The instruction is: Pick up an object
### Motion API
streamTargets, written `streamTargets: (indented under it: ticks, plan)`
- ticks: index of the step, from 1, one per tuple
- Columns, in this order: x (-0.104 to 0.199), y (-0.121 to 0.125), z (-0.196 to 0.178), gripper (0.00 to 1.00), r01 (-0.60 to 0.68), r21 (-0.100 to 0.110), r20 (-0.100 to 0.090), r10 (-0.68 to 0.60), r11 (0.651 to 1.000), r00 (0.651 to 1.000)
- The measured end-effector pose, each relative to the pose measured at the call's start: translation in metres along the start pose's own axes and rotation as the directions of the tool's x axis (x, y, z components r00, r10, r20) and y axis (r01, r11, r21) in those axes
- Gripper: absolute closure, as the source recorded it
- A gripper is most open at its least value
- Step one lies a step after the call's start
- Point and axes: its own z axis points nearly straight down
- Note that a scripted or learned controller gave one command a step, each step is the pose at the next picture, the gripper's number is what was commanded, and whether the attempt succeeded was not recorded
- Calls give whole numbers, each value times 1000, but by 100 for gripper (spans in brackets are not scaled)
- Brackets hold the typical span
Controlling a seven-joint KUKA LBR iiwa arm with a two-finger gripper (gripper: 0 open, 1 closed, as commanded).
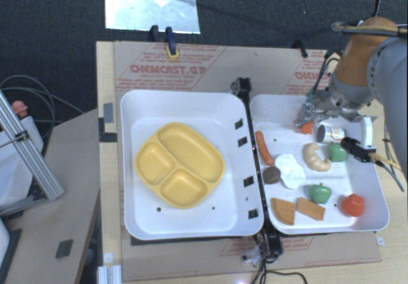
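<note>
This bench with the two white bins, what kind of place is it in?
Probably a robot lab or test cell. A grey and orange arm reaches over the right bin, which holds toy food such as a croissant; the left bin holds a yellow divided plate.

Two white bins sit side by side on the surface: the left bin and the right bin. The left one carries one yellow divided plate. The right one carries one sausage, one croissant, one green pepper, one tomato, one can and two crackers at six o'clock.
</note>
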Motion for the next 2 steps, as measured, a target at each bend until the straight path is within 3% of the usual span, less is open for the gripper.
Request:
streamTargets:
  ticks: [1,2]
  plan:
    - [50,11,-5,100,1,10,-3,-1,1000,1000]
    - [153,-24,-90,100,7,-2,-8,-7,1000,1000]
